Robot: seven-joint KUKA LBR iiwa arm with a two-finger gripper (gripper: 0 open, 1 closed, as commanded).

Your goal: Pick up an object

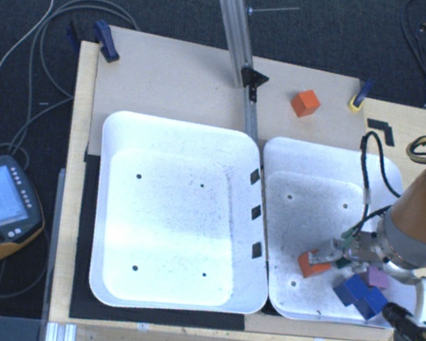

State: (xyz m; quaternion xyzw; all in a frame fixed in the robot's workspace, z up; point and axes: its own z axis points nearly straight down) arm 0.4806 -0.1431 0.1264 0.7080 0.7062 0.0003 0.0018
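The arm reaches into the right bin (pixel 310 167) from the right, and my gripper (pixel 338 258) is low over the bin's floor. A small red-orange block (pixel 310 264) lies on that floor just left of the gripper tip, touching or nearly touching it. A blue object (pixel 359 296) rests near the bin's front right corner, below the gripper. A small pink piece (pixel 378 277) shows beside the blue one, partly hidden under the arm's wrist.
The left bin (pixel 169 215) sits beside the right one. An orange cube (pixel 306 103) lies on the bench behind the bins. A slanted metal pole (pixel 236 24) rises at the back centre. Black cables (pixel 370 164) hang by the arm.
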